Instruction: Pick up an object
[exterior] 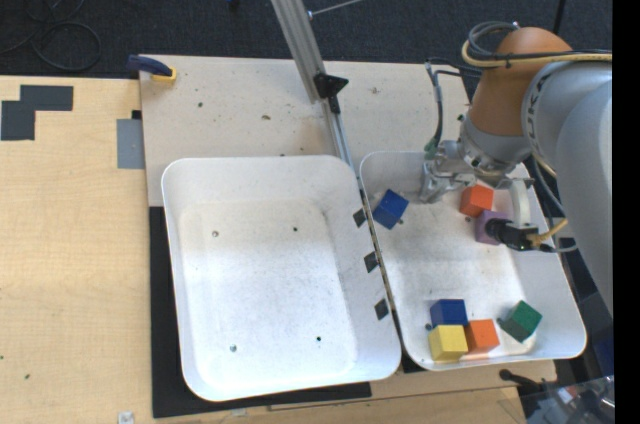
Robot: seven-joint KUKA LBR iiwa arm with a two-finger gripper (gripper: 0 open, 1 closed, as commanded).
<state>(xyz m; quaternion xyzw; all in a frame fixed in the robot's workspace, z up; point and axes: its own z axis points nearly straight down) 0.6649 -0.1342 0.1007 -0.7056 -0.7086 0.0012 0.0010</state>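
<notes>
Arm low over the far end of the right bin, pincer among scattered blocks.

The pincer point(437, 180) hangs at the far end of the right bin point(470, 287); whether it is open or closed I cannot tell, and no block shows in its grip. A blue cube point(390, 208) sits tilted just left of it, beside the bin's left wall. To the pincer's right lie an orange block point(477, 200) and, just nearer, a purple block point(488, 228), partly hidden by the arm point(520, 102). In the near right corner a blue block point(449, 313), a yellow block point(448, 342) and an orange cube point(482, 335) sit touching, with a green block point(521, 321) just to their right. The left bin point(265, 277) stands alongside on the counter point(70, 242).
</notes>
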